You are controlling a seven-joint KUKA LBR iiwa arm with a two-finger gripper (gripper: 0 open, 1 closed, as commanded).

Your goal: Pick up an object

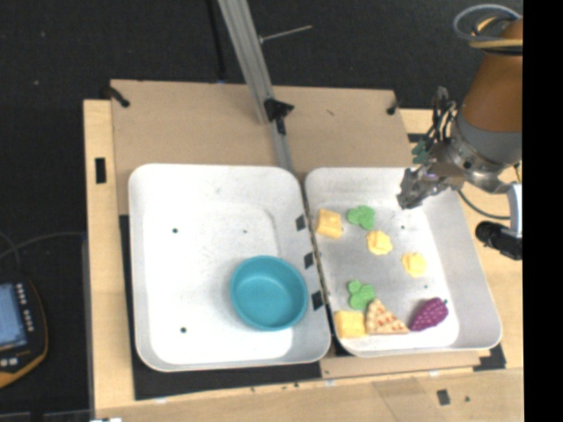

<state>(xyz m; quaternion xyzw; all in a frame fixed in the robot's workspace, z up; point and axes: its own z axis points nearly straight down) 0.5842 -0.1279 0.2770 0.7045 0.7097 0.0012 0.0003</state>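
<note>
The right bin (pixel 462 262) holds several small toy foods: a yellow cheese piece (pixel 330 225), a green piece (pixel 361 217), two yellow lumps (pixel 379 243) (pixel 414 264), a second green piece (pixel 358 294), a yellow block (pixel 350 324), a pizza slice (pixel 383 318) and purple grapes (pixel 428 314). My gripper (pixel 413 192) hangs over the bin's far right part, above and to the right of the upper green piece. Nothing shows between its fingers.
A teal bowl (pixel 267 292) sits in the left bin (pixel 193 227) near its front right corner. A grey metal pole (pixel 251 60) slants up from the bench behind the bins. A handheld controller (pixel 16 323) lies at the far left.
</note>
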